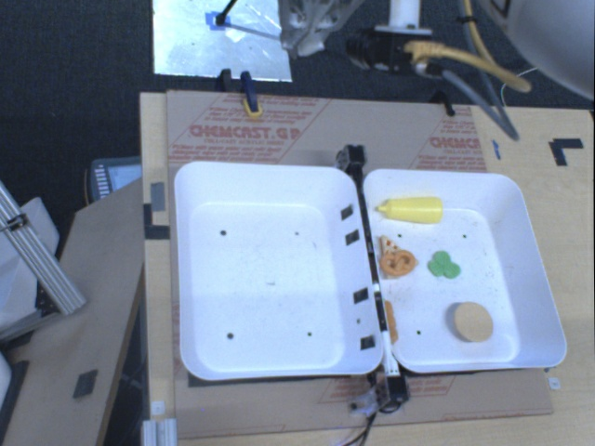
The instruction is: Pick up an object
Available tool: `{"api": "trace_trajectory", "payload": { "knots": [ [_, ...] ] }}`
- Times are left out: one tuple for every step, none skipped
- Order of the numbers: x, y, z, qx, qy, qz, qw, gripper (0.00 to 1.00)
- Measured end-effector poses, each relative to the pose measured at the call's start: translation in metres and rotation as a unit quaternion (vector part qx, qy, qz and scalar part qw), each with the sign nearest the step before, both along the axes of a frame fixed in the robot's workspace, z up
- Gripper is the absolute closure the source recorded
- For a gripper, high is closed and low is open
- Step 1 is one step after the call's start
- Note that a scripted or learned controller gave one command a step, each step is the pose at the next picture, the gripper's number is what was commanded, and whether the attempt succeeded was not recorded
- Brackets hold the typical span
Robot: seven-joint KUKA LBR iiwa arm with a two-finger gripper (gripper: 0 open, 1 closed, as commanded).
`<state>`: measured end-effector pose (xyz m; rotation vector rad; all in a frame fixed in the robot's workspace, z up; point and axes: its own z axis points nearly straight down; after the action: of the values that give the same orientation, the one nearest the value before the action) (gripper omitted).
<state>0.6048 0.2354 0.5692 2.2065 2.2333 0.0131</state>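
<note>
Dark carpet surrounds the bench (521, 156), whose brown top carries two shallow white bins. At far left lies a slanted metal rail (37, 258), with a small dark device (113, 177) near the bench corner. A shiny plate (200, 26) sits on the floor beyond the bench.

Moving right, the left bin (265, 179) comes first, then the clipped seam, then the right bin (507, 193), which holds every candidate. Against its left wall lie an orange pretzel (398, 262) and, nearer the camera, an orange scrap (390, 321) half tucked against the seam. A yellow piece (411, 209), shaped like a squash or pepper, lies toward the bin's far side. A green cluster (443, 267) sits mid-bin, and a tan disc (472, 321) lies flat toward the near right.

The yellow piece looks the easiest pick: probably light, stiff plastic, smooth and perhaps slippery. Its long axis runs left to right across the view, narrow end pointing left toward the seam. Closing across its thicker middle, at right angles to that axis, should hold best. The disc is flat and low, harder to pinch.

The gripper (311, 21) hangs high beyond the bins, above the plate, well apart from all objects. It carries nothing; how its jaws stand cannot be told.
</note>
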Motion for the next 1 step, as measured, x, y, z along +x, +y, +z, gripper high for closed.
{"api": "trace_trajectory", "payload": {
  "knots": [
    [-0.0193,-0.0021,-0.1754,-0.0052,0.011,-0.006,0.9999,1.00]
  ]
}}
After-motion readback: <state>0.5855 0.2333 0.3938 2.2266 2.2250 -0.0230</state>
